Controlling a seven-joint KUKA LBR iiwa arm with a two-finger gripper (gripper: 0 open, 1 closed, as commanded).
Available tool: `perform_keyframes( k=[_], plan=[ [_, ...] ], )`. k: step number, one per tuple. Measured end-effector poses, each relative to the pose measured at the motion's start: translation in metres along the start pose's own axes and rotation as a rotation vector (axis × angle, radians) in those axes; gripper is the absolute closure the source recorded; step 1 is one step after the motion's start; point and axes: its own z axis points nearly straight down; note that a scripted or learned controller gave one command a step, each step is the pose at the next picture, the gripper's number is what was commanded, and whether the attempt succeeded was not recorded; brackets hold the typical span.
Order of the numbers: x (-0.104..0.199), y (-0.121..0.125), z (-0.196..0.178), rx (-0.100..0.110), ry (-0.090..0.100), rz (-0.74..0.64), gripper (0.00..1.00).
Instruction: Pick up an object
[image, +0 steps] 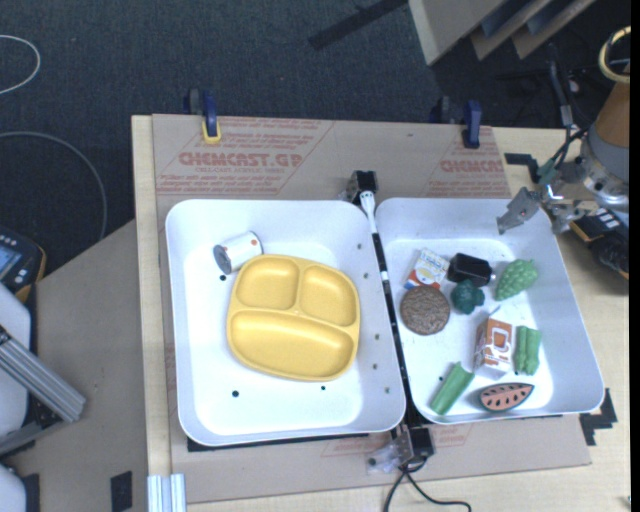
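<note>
Jaws appear parted and hold nothing, though the gripper (522, 212) is small and blurred at the right bin's (585, 345) far right rim, so I cannot be sure. Nearest lie a watermelon slice (505, 396) and green stick (451, 388), probably light, stiff plastic toys. Farther back, the green bumpy toy (515, 278) looks easiest to pinch across its width.

Two bins sit side by side. The left bin (190, 330) holds a divided tray (293, 316) with a small cup (237, 250) behind it. The right bin (570, 330) holds toy foods clustered together.
</note>
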Motion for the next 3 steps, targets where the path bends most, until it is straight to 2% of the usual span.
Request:
perform_keyframes(
  k=[1, 2, 3],
  plan=[
    [0.0, 0.001, -0.011, -0.004, -0.002, -0.001, 1.0],
    [0.024, -0.032, -0.166, -0.018, -0.005, -0.003, 1.0],
    [0.023, -0.031, -0.166, -0.006, -0.004, -0.002, 1.0]
  ],
)
